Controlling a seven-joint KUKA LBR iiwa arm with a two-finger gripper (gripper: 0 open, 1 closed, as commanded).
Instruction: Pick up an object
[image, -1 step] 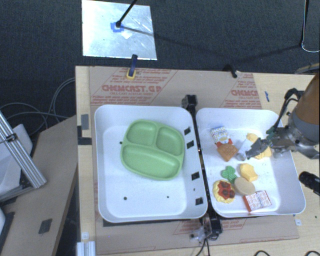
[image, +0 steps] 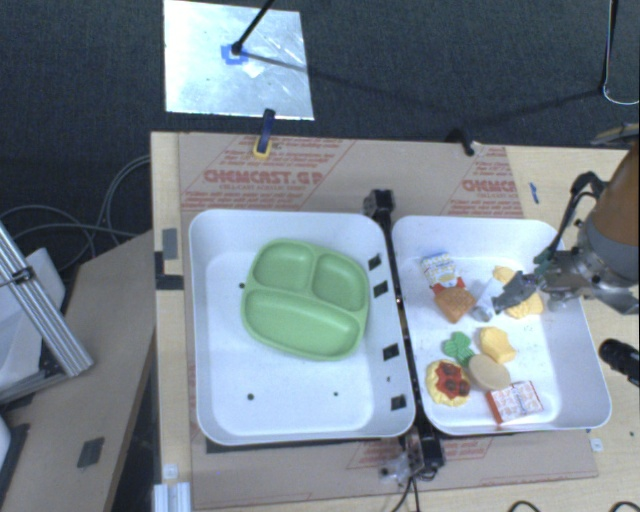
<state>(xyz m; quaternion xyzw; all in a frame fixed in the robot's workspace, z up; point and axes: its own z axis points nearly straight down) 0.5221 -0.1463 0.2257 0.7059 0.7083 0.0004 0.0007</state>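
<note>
The right bin (image: 570, 395) holds several toy food items. Among them are a white snack packet (image: 438, 268), a brown cracker-like piece (image: 455, 300), a green broccoli (image: 458, 347), a yellow chunk (image: 497, 344) and a beige oval (image: 489, 373). Near the front lie a yellow round with red topping (image: 447, 381) and a red-and-white packet (image: 515, 400). My gripper (image: 512, 293) reaches in from the right and hangs low over the bin's middle. It is right beside a pale yellow piece (image: 527, 306) and partly covers it. Another small yellow bit (image: 503, 273) lies just behind it.
The left bin (image: 225, 400) holds a green divided plate (image: 305, 298). A black divider with clips (image: 392, 300) runs between the bins. The arm's grey wrist (image: 605, 265) stands over the right bin's right wall. A foil sheet (image: 238, 60) lies on the floor behind the bench.
</note>
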